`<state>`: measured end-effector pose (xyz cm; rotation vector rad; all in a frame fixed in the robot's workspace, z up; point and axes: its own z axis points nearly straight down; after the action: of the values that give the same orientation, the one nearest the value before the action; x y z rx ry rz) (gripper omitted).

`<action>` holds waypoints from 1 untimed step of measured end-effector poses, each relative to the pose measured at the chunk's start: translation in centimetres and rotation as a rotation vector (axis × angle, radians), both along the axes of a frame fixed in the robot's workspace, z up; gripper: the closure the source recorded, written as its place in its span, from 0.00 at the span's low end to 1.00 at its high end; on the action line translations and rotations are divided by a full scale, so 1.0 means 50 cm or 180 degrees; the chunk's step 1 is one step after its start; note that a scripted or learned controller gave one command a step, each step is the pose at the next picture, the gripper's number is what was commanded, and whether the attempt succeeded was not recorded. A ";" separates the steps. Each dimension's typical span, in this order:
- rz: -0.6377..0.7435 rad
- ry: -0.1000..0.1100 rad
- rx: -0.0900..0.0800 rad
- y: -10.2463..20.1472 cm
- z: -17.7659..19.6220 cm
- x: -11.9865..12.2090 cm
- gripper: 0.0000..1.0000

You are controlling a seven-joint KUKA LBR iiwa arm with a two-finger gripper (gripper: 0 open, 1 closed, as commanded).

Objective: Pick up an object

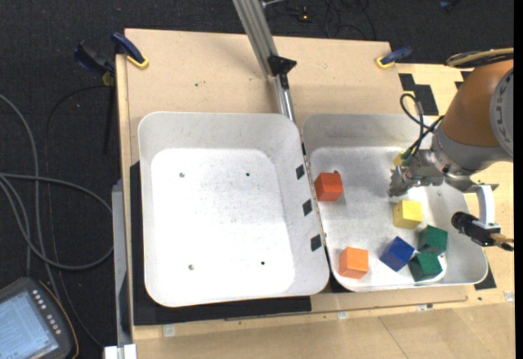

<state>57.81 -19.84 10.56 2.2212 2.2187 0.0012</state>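
Observation:
The right bin (pixel 351 141) holds several blocks. A red-orange cube (pixel 328 186) lies near its left wall, and an orange cube (pixel 354 262) sits by the front rim. A blue block (pixel 397 253) and two green blocks (pixel 428 253) cluster at the front right. A yellow block (pixel 408 213) rests just below my gripper (pixel 400 185), which hangs low over the bin's right half, directly behind that block. The wrist hides the fingertips.
The left bin (pixel 216 202) lies beside the right one, with a dark hinge strip between them. A slanted metal pole (pixel 249 10) crosses the bench's back. Clamps (pixel 131 51) grip the board's far corners. The grey and orange arm (pixel 482 116) overhangs the right edge.

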 end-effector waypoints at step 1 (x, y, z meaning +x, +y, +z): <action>0.0010 -0.0014 -0.0005 -0.005 0.094 0.019 1.00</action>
<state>58.77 -20.09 15.28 2.2145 2.2192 0.0043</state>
